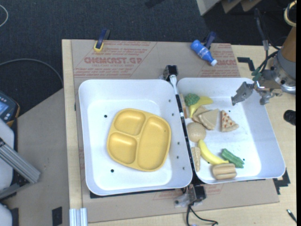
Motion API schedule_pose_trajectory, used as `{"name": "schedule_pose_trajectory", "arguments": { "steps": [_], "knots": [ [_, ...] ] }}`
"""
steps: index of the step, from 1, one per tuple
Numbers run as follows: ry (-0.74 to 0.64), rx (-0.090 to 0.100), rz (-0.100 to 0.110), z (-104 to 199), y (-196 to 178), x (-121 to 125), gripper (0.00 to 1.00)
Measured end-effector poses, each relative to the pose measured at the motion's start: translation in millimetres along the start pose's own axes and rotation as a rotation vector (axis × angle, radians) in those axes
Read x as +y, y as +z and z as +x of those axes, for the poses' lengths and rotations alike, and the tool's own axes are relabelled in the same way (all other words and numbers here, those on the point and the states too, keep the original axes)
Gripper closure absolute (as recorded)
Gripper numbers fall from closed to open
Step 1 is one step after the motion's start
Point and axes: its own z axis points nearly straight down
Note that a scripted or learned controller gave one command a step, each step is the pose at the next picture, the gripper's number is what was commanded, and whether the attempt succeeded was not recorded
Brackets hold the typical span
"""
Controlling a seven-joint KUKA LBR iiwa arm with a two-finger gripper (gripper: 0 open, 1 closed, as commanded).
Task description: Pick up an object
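Observation:
Several toy foods lie along the left side of the right bin (pixel 263 126): a green broccoli (pixel 191 99), a bread slice (pixel 209 118), a pizza slice (pixel 228 121), a beige round piece (pixel 196 132), a banana (pixel 209 153), a green pod (pixel 233 157) and a hot dog bun (pixel 224 171). My gripper (pixel 252 96) hangs over the bin's upper right part, to the right of and above the pizza slice. It is open, with nothing between its fingers.
A yellow divided plate (pixel 138 139) lies in the left bin (pixel 94 102). A blue bottle (pixel 203 52) lies on the bench behind the right bin. Clamps sit on the ridge between the bins at back (pixel 170 73) and front (pixel 195 194).

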Motion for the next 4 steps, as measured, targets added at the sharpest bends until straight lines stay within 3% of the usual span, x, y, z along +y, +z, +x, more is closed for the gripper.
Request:
{"name": "schedule_pose_trajectory", "arguments": {
  "steps": [1,4],
  "knots": [
    [-0.002,-0.002,-0.012,0.1,-6.7,2.2,0.0],
    [-0.003,0.0,-0.006,6.1,123.5,-0.8,0.0]
  ]
}}
